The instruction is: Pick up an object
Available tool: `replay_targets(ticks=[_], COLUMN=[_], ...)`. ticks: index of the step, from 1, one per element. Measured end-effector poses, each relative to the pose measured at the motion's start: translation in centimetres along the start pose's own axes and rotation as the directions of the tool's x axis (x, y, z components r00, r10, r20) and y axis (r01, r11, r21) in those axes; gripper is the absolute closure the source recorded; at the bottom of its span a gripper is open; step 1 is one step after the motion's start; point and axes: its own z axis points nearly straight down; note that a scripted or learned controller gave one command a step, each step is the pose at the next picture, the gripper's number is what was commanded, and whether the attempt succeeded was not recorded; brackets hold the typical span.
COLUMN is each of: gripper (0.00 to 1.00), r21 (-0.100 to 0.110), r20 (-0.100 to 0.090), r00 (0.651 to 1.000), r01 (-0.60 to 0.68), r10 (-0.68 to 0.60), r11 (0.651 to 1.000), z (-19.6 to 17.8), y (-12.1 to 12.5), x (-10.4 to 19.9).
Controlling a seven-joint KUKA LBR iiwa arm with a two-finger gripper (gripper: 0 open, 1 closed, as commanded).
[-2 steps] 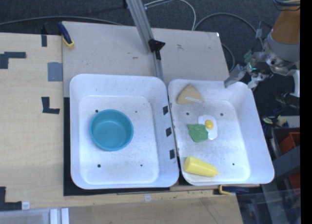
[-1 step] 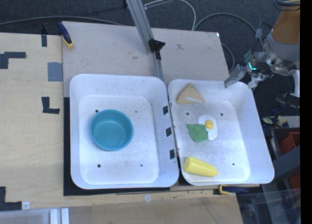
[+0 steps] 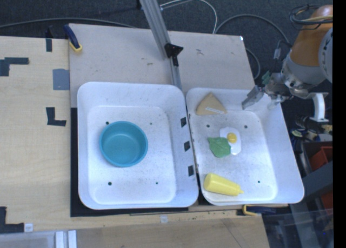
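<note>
The right bin [image 3: 281, 149] holds a tan wedge [image 3: 210, 104] at its far left, a white fried egg with a yellow yolk [image 3: 231, 135] in the middle, a green piece [image 3: 219, 147] touching the egg, and a yellow cone-like piece [image 3: 221, 185] near the front. A blue bowl [image 3: 124, 143] sits in the left bin [image 3: 86, 133]. My gripper [image 3: 252, 100] hangs over the right bin's far right corner, right of the tan wedge, with nothing visibly between its fingers.
A slanted metal pole [image 3: 157, 20] crosses the bench behind the bins and ends at their divide. Cables [image 3: 216, 14] loop on the dark floor at the back. A yellow-blue clamp [image 3: 73, 39] sits at the bench's far left corner.
</note>
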Motion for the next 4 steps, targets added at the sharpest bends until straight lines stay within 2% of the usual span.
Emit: replay_targets(ticks=[2,3,4], gripper=[0.0,1.0,1.0], r21=[-0.005,-0.006,-0.013], r20=[0.002,0.001,0.001], r00=[1.0,1.0,1.0], r01=[0.001,0.003,0.001], r10=[-0.001,-0.003,-0.001], r11=[1.0,1.0,1.0], z=[8.9,7.6,1.6], y=[-0.3,-0.2,-0.5], x=[0.8,0.9,1.6])
